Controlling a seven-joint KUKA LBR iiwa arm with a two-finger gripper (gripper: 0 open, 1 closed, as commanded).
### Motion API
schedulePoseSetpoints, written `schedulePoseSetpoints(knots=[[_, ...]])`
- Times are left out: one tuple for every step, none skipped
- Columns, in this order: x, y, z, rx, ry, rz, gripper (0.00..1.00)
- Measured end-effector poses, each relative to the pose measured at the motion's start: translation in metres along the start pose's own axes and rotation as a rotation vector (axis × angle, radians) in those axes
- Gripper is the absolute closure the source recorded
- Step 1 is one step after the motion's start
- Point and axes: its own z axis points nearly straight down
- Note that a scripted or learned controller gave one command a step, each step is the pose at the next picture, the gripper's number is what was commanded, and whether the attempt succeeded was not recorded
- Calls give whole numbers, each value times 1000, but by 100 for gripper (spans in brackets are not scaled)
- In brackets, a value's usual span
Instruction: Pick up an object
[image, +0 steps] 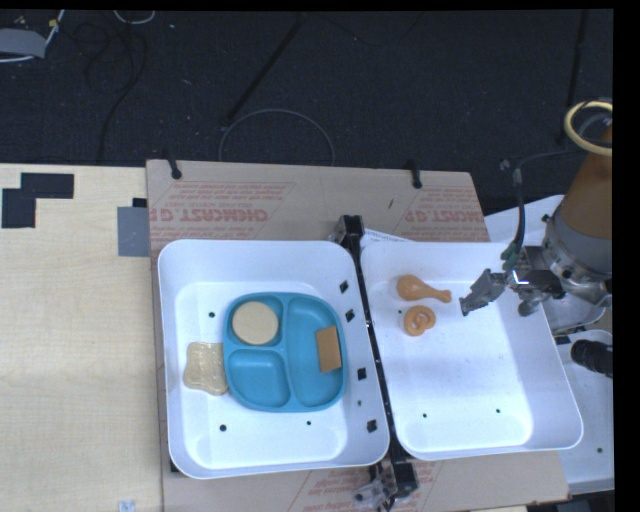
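Reaching in from the right, the tool (487, 290) hangs over the upper right part of the right bin (545, 420), its dark fingers pointing left; how far they are parted cannot be told from this slant, and nothing is seen between them. Just to the left of the tool lies an orange drumstick-shaped toy (421, 290), its round end to the left and its thin end toward the tool, close to it but apart. Just below that piece sits a small orange ring-shaped toy (419, 321), near the drumstick without touching it. Both rest on the white floor of the right bin, in its upper left part. Behind the tool the grey arm (580, 245) rises at the right edge, with its orange band (595, 195) above the wrist. Across the dark divider, the left bin (180, 440) holds a blue sectioned tray (270, 385). In the tray's upper left compartment lies a round tan disc (254, 322), and in its right compartment a small brown block (328, 349) lies against the wall. A pale yellowish piece (205, 367) lies on the bin floor, touching the tray's left edge. Both bins sit on a cardboard sheet (300, 205) on the light wooden counter (70, 330).
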Motion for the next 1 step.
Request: schedulePoseSetpoints(knots=[[0,-4,64,6,1,0,0]])
